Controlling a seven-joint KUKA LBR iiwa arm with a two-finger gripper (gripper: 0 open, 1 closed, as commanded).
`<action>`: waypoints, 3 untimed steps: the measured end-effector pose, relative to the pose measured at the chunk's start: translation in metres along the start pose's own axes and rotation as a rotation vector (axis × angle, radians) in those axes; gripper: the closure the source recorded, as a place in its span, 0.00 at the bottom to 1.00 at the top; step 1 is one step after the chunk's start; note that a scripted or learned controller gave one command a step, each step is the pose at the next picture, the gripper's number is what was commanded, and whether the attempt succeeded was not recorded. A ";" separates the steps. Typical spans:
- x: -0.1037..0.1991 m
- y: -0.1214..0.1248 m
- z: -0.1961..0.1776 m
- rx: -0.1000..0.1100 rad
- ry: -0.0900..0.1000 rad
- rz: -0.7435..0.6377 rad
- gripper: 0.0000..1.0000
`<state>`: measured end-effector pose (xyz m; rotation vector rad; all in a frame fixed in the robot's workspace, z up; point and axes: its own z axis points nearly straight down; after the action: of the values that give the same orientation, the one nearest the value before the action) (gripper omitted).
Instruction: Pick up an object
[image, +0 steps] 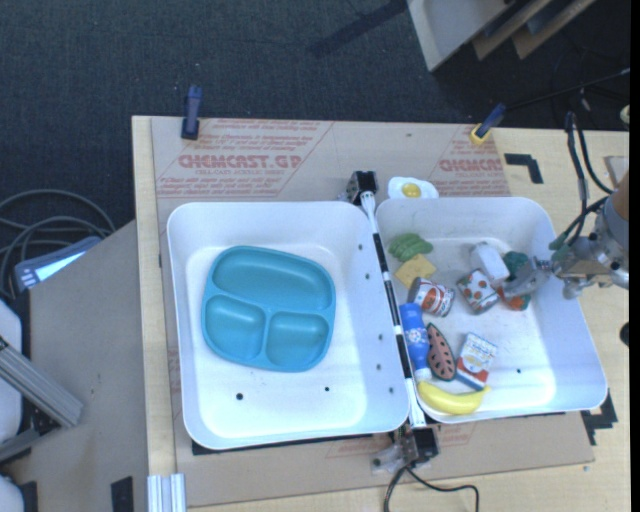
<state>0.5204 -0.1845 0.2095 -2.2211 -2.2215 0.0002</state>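
Bench (250, 165): one, brown-faced, bearing two shallow white bins side by side.

Left bin (190, 300): holds one blue divided tray (268, 307), three compartments, lying flat near the middle.

Right bin (560, 350): holds the loose items, crowded toward the divider and centre. Counted: one banana (450, 398) at the near edge; one watermelon slice (441, 351) just above it; one small red-and-white carton (476, 357) beside that; one blue tube (411, 331) along the divider; one striped can (432, 297); one yellow wedge (416, 268); one green leafy piece (409, 245); one white-and-red cup (478, 289); one white block (489, 259); one dark green item (518, 265). One fried egg (409, 188) lies outside the bin, on its far rim.

Arm: enters from the right, low over the right bin. The gripper (522, 287) sits at the cluster by the dark green item; whether it is spread or pressed together cannot be told, and no object is seen held.

Risks, as judged: the candidate objects here touch one another, so a closing grasp may catch two, or nudge the cup aside and close on nothing. Rounded items may slip out on lifting.
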 end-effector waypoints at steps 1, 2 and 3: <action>0.022 0.039 0.125 0.001 0.002 -0.001 0.00; 0.022 0.040 0.115 -0.001 0.000 0.000 1.00; 0.047 0.062 0.087 -0.002 0.000 -0.001 1.00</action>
<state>0.5822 -0.1378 0.1226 -2.2208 -2.2240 -0.0014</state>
